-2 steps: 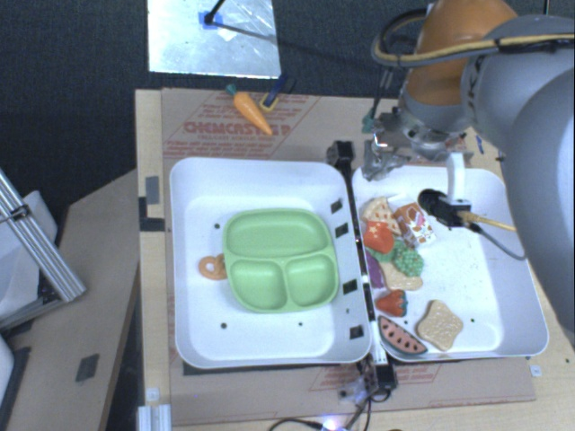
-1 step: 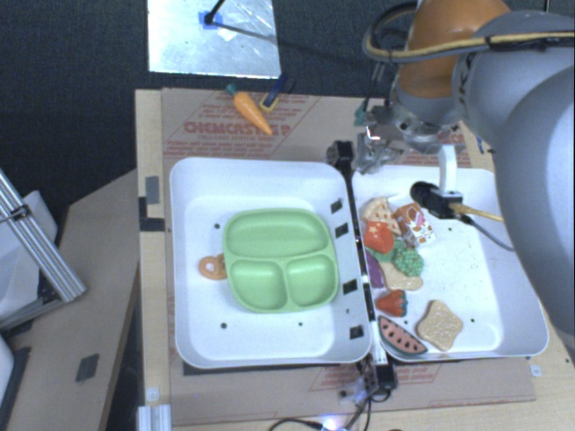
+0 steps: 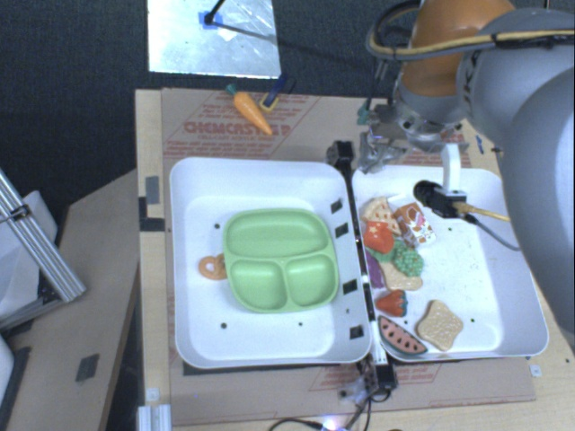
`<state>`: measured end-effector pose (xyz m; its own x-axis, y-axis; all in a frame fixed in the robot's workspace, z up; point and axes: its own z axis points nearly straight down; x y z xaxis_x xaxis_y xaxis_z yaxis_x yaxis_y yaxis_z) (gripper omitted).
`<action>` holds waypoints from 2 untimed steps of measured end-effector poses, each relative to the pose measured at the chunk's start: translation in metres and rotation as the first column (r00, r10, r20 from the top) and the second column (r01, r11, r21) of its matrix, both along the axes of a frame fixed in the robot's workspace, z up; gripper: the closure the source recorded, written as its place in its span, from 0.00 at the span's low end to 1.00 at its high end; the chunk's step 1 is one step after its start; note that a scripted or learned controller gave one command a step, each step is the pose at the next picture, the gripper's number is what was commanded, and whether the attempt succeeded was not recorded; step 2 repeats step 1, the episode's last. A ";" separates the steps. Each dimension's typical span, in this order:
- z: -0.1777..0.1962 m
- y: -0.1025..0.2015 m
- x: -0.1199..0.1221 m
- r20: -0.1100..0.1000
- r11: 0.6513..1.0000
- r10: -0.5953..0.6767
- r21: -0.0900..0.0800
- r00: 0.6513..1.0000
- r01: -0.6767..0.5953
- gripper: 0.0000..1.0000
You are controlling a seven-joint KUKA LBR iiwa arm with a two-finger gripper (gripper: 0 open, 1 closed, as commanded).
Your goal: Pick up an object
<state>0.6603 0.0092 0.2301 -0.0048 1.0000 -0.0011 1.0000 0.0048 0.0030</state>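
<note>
Several toy foods piled at the right bin's [image 3: 512, 268] left wall; claw [image 3: 382, 151] above its back-left corner, grip state I can't tell.
I'd go for the bread slice [image 3: 439, 324] toward the bin's front, apart from the pile, and descend straight.

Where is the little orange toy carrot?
In the camera view, the little orange toy carrot lies outside both bins, on the brown cardboard just behind the left white bin, below a shiny silver sheet.
</note>
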 end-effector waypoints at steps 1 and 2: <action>-0.013 -0.014 0.006 -0.001 1.000 -0.005 0.000 1.000 0.005 1.00; -0.013 -0.014 0.006 -0.001 1.000 -0.005 0.000 1.000 0.005 1.00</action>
